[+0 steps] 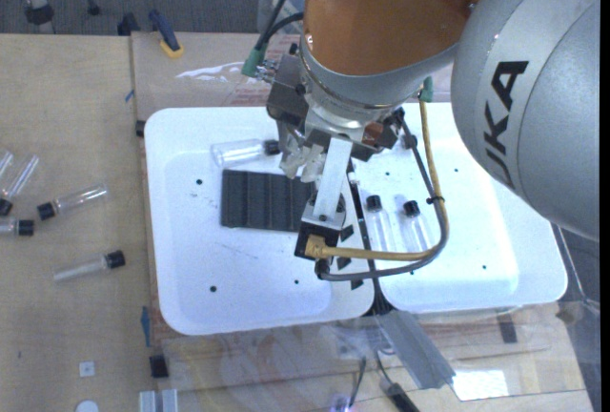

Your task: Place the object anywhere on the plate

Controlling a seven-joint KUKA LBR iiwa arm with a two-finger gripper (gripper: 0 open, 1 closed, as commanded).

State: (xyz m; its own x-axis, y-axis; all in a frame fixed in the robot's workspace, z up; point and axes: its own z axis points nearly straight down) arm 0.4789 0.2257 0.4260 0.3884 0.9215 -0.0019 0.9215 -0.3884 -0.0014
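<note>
The pincer [298, 162] hangs over the upper right corner of the dark ribbed plate [259, 200]. The wide orange and grey arm [381, 10] above covers most of it, so whether it is released or clenched cannot be told. Just beyond the plate's upper edge a clear tube [238, 153] lies on its side, roughly parallel to that edge. Its right end, with what looks like a dark cap, comes right up to the pincer, but that spot is too crowded to tell whether the tube is touched or grasped there. The tube rests on the white floor, just apart from the plate and not upon it.

The plate lies flat in the left bin [219, 281], a little above the middle of its floor, and its right end is covered by the arm's lower parts. Right of the plate, in the right bin [481, 219], two clear vials with black caps [410, 208] lie side by side with their caps toward the far end. The arm cuts off that bin's upper right part.

Well left of the plate, out on the wooden bench [67, 95], more capped vials [78, 200] lie scattered, some cut by the view's left edge. Below the plate, past the left bin's near rim, small things on the bench are too blurred to name
</note>
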